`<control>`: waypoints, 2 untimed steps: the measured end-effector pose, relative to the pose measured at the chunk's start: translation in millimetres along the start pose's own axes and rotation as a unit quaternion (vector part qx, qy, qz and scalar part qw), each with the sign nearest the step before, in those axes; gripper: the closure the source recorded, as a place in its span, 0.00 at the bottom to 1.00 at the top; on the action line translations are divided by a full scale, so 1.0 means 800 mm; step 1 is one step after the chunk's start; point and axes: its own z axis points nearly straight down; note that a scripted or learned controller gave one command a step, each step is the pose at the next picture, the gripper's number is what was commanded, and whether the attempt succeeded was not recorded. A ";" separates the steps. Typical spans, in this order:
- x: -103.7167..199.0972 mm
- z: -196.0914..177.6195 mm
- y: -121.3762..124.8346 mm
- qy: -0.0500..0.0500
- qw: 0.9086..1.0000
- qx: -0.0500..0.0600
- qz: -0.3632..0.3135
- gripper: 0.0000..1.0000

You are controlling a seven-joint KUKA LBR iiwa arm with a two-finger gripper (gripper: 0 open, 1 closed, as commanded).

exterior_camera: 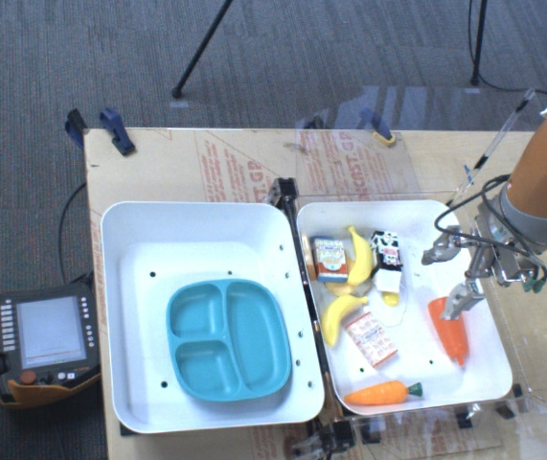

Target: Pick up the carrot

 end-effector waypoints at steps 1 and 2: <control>0.061 0.102 0.139 0.005 0.999 -0.003 -0.051 0.00; 0.000 0.002 0.202 -0.002 0.994 0.000 0.110 0.00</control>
